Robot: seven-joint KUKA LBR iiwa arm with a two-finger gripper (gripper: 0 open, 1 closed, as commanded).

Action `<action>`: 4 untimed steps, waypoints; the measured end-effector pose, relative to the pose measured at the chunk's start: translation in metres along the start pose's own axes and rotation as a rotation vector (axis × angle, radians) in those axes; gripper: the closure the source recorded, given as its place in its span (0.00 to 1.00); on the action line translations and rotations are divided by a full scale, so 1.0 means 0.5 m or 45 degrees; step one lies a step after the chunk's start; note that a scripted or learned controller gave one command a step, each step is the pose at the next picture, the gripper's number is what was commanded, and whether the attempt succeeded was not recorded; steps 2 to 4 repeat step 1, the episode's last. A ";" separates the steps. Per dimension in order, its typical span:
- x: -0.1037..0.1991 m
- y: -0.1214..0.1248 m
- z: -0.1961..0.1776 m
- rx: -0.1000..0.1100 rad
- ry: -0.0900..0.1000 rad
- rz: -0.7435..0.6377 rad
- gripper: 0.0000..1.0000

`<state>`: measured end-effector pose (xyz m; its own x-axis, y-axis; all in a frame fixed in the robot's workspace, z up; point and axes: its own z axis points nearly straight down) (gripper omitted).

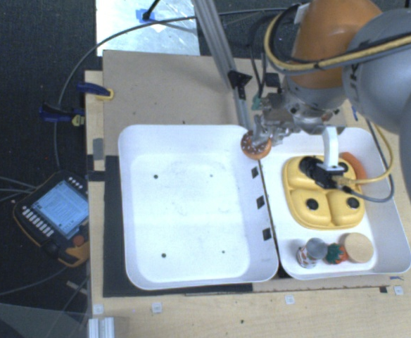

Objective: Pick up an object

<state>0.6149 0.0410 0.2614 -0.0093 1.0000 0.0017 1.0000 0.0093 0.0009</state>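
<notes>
My gripper (260,141) hangs over the seam between the two bins, at the far right corner of the left bin (129,189). A small brown round object (255,147) sits at its fingertips, pinched between them and raised above the bin rims. In the right bin (397,248) lie a large yellow moulded piece with dark spots (325,201), an orange object (353,165) behind it, a pale wooden disc (358,246), a small red and green item (334,254) and a grey rounded item (311,251).
The grey arm with its orange band (332,27) covers the far part of the right bin. A slanted metal pole (216,41) stands behind the bins. A teach pendant (54,213) lies left of the bench.
</notes>
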 end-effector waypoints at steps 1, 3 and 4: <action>0.103 -0.021 0.009 0.001 0.000 -0.001 1.00; 0.103 -0.021 0.009 0.001 0.000 -0.001 1.00; 0.103 -0.021 0.009 0.001 0.000 -0.001 1.00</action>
